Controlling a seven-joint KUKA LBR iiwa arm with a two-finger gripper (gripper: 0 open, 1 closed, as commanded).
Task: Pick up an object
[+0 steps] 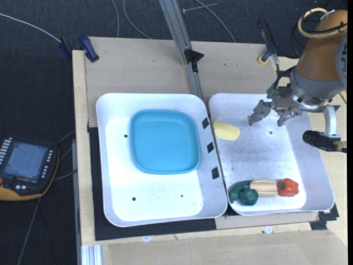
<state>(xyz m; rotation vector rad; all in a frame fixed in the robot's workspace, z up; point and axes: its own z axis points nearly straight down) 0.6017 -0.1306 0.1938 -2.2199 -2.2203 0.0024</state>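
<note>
In the right bin (309, 164) a pale yellow object (226, 131) lies by the left wall. Along the bin's near edge sit a dark green object (244, 194), a tan cylinder (264, 188) and a red object (287, 187) in a row. My gripper (271, 116) hangs over the far part of the right bin, its two fingers spread open with nothing between them. It is to the right of the yellow object and well away from the row at the near edge.
The left bin (113, 159) holds a blue square plate (165, 141). A metal pole (176, 21) slants in from the top between the bins. A pendant (25, 166) lies at the far left, with cables on the floor beyond the bench.
</note>
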